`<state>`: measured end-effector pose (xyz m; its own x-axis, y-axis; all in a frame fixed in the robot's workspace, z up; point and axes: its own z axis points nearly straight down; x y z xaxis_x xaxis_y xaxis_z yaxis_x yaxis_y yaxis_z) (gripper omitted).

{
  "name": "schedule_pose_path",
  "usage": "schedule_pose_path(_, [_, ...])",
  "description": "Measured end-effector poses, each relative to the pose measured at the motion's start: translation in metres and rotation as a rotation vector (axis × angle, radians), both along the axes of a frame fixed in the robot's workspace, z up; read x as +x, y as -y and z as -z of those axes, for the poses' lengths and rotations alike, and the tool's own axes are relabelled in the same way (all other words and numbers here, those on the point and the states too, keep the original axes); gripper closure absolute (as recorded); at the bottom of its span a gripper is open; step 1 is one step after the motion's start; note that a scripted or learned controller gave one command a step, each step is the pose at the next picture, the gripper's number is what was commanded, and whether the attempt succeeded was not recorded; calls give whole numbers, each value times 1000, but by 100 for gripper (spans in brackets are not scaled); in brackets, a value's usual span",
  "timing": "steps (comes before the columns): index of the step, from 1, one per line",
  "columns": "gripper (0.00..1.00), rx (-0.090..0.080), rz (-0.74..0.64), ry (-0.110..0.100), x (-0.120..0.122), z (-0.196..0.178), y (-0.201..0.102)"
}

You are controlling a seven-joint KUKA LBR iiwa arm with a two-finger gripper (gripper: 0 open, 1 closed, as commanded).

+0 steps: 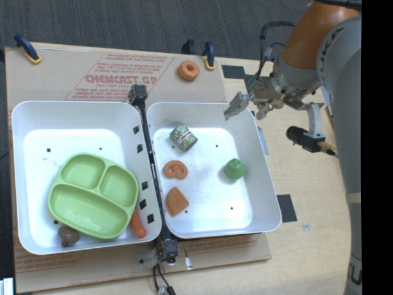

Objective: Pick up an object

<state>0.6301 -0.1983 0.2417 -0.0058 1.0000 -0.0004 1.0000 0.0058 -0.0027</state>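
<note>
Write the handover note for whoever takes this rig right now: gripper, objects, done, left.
Gripper: above the right white bin's far right corner, holding nothing.
Right bin: green-and-white patterned cube, orange pretzel, tan waffle square, round green ball.
Left white bin: light green divided plate, orange carrot, brown lump.
Orange ring lies on the board behind the bins.
Done: nothing picked.
Left: descend, grasp one object, lift.

Left bin (24, 121): divided plate (93, 195); small lump (68, 236) at its near-left edge; carrot (138, 224) at its near-right edge. Right bin (261, 165): cube (183, 137) at back, pretzel (175, 170) before it, waffle (176, 201) nearest, round fruit (234, 169) right. Ring (189, 70) on the board (73, 66) behind.
</note>
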Motion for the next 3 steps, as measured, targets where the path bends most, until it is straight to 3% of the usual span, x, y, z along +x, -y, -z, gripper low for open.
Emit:
schedule_pose_path(1, [0, 0, -1, 0, -38, 150, -9])
schedule_pose_path(2, [100, 0, -4, -1, -38, 139, -9])
schedule_pose_path(3, [100, 0, 1, 3, -103, 47, -6])
